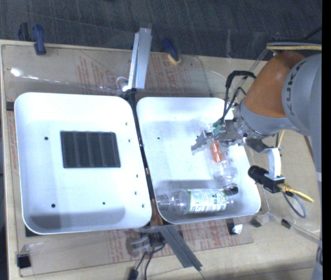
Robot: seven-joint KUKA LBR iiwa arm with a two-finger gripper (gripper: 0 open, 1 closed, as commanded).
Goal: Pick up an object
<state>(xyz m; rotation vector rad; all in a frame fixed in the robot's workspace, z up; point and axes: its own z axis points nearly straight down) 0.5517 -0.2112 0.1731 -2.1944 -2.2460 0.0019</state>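
My gripper (pixel 203 141) hangs low over the right bin (pixel 165 121), near its right side. A small orange object (pixel 216 151) lies just beside and below it; whether they touch is unclear. A small clear bottle with a black cap (pixel 225 175) lies right under the orange object. Along the bin's front wall lies a larger clear plastic bottle with a label (pixel 196 200), on its side. In the left bin (pixel 31 115) a dark ribbed rectangular block (pixel 90 149) lies flat.
A grey metal bar (pixel 139 60) stands at the back, where the two bins meet. Blue clamps (pixel 38 38) grip the bench's back edge. Cables and a black part (pixel 266 178) hang from the arm beyond the right bin's right wall.
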